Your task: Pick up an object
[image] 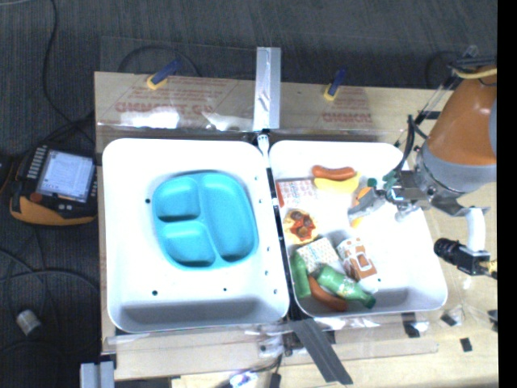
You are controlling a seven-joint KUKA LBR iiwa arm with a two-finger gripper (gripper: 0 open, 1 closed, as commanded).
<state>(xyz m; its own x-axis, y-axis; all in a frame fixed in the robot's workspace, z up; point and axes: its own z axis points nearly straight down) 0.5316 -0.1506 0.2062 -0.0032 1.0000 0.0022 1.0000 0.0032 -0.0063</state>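
Camera view from above has the gripper [365, 200] hanging over the right bin [420, 257], toward its far right corner, and I can't tell how wide it stands or whether it has hold of anything. Closest to it lies the hot dog [334, 173], just off toward the bin's far edge and a little toward the divider, its long axis running along that edge. A green bottle [343, 287] and small cartons crowd the near left corner. Bare white floor spreads along the right wall. Next door, a blue tray [202, 217] fills the left bin [129, 297].
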